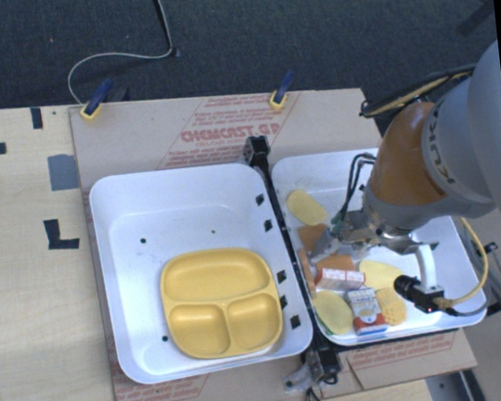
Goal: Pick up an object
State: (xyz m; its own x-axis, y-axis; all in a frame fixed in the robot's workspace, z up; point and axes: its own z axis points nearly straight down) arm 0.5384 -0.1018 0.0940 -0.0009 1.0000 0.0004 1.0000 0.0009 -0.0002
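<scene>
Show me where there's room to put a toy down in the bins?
The left bin has bare white floor behind the yellow divided plate and along its left wall. The right bin is crowded: small items pile up under the arm.

Even, bright overhead light; soft shadows, slightly soft focus, mild glare.

From my remote station I see a dark carpet floor [302, 18] behind the bench, with a thin cable [126, 58] lying on it. The light wooden bench top [27, 292] carries black tape marks [57, 235]. A brown cardboard sheet [216, 132] is fixed by two yellow clamps [92, 108]. The light is even
</scene>
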